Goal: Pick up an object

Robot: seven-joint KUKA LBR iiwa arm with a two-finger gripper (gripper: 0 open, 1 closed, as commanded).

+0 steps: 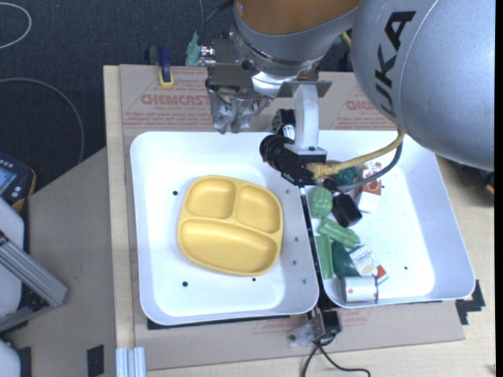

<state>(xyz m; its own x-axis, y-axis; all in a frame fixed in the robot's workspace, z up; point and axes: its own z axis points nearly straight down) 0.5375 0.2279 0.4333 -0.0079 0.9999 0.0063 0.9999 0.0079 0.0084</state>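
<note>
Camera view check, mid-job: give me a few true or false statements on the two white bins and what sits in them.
1. The yellow three-compartment plastic plate lies in the left white bin. True.
2. That plate is upside down. False: its compartments face up.
3. Green plastic pieces lie along the left side of the right white bin. True.
4. The gripper is down inside the right bin. False: it is over the left bin's far edge.

Bench: light brown board, red print along its far edge.
Left bin: white, shallow, lying on bench.
Right bin: white, shallow, just beside left bin, rims touching.
</note>
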